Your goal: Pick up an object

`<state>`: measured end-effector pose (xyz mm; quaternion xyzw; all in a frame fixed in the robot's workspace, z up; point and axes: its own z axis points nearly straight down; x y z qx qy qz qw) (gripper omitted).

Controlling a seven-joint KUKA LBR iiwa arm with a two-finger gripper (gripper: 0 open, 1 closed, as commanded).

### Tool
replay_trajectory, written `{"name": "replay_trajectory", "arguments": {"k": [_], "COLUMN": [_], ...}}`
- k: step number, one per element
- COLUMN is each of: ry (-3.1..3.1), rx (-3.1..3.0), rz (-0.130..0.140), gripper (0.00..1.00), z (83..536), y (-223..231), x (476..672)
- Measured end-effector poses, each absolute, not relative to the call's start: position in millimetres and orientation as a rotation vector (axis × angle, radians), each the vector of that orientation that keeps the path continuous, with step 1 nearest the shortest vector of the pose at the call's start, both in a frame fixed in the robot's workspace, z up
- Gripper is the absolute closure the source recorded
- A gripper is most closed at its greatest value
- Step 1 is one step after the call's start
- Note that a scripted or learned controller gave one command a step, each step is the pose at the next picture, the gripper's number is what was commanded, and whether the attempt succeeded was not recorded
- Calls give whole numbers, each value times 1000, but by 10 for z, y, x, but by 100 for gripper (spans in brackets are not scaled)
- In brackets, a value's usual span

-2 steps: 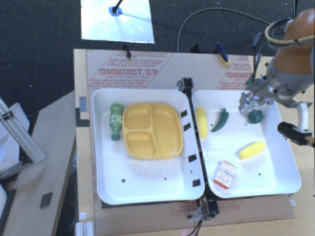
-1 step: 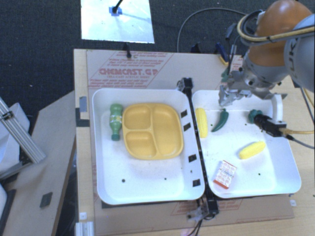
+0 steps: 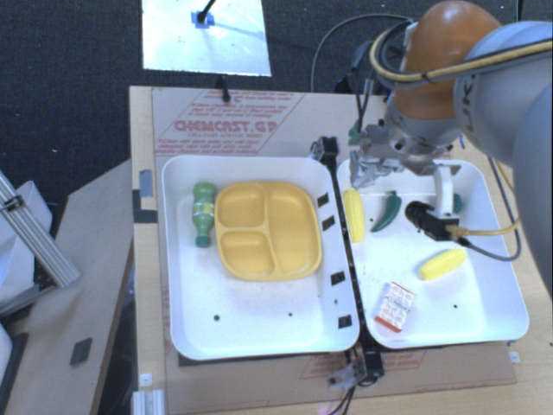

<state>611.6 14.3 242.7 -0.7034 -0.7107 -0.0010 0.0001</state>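
Both bins, the left bin point(image 3: 186, 318) and the right bin point(image 3: 492, 305), are white. In the left bin lie a yellow divided plate point(image 3: 266, 230) and, just beside it, a green bottle point(image 3: 203, 213). The right bin holds a yellow corn cob point(image 3: 353, 214), a dark green pepper point(image 3: 388, 212), a second yellow piece point(image 3: 442, 264) and a small packet point(image 3: 394, 306) patterned orange-red and white.

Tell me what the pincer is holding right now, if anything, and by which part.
It cannot be told. The pincer hangs over the right bin, above the corn cob and green pepper, but its tips are hidden under the arm.
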Motion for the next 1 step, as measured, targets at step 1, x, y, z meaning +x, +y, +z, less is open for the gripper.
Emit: {"name": "replay_trajectory", "arguments": {"k": [1], "ry": [-2233], "rx": [-2211], "rz": [-6], "gripper": [100], "z": [2481], "y": [668], "x": [6193]}}
